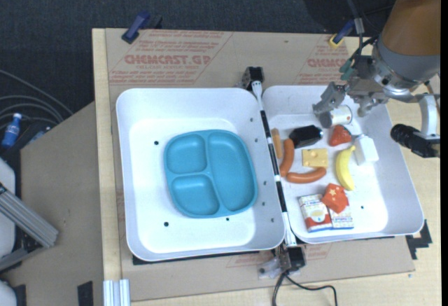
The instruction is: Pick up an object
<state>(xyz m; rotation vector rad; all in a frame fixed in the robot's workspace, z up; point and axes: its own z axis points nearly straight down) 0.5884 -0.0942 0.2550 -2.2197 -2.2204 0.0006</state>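
Two white bins are seen side by side on the counter [210, 52]. The left bin [140, 115] carries a blue divided plate [208, 173] near its centre. The right bin [399, 192] carries a scatter of toy food. A black block [305, 135] lies toward 11 o'clock within that bin, with a red piece [340, 135] just beside it at 3 o'clock. A yellow cheese square [314, 157] sits near the middle, bordered at 9 o'clock by an upright sausage [288, 155] and at 6 o'clock by a second, curved sausage [305, 174]. A banana [344, 168] is placed at 3 o'clock from the cheese. At 6 o'clock in the bin, a small carton [315, 213] is found beside a red strawberry [335, 197].

The arm [413, 31] is extended in from 2 o'clock. The hand [336, 110] is positioned over the bin's upper part, above the red piece and the black block. Whether it is spread or closed cannot be told, and nothing is seen held in it.
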